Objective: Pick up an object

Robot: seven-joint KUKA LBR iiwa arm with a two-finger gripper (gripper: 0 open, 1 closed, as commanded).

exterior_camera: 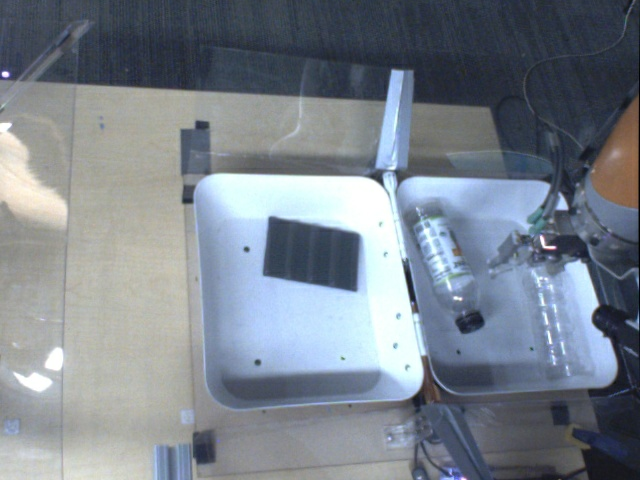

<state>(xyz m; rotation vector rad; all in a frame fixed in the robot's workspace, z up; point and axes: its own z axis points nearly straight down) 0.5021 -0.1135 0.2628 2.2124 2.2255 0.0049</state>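
**Hard to see the grip**

While the grey arm is cut off at the right edge, we see its gripper (522, 250) over the right white bin (500, 373), beside a clear plastic bottle with a black cap (443, 255). A see-through tube (553, 323) is faint. A dark flat pad (312, 253) lies in the left white bin (300, 383). We cannot tell its grip.

A clear plastic bottle (443, 264) with a black cap and printed label lies on its side at right of centre. A dark ribbed rectangular pad (312, 254) lies flat, left of centre.
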